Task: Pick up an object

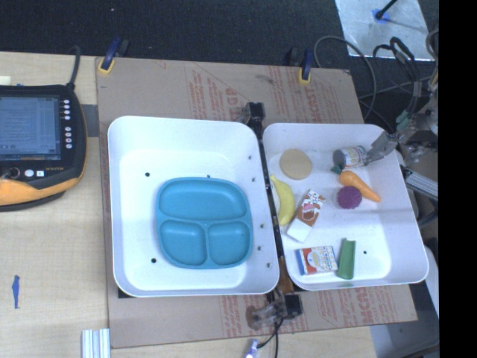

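Right bin [402, 263]: carrot [361, 185], purple ball [349, 197], banana [284, 199], cookie [297, 163], small can [348, 156]. Gripper [384, 143] at far rim beside can; closure cannot be told. Step: approach. Next: descend, enclose one item.

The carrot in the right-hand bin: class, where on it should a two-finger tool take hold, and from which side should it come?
Probably across the thick middle of the carrot, coming straight down from above. It lies flat and slanted, tapering toward the lower right, so the fingers should close across its width. The purple ball sits tight against its lower side, so gripping nearer the free tapered half may give more room.
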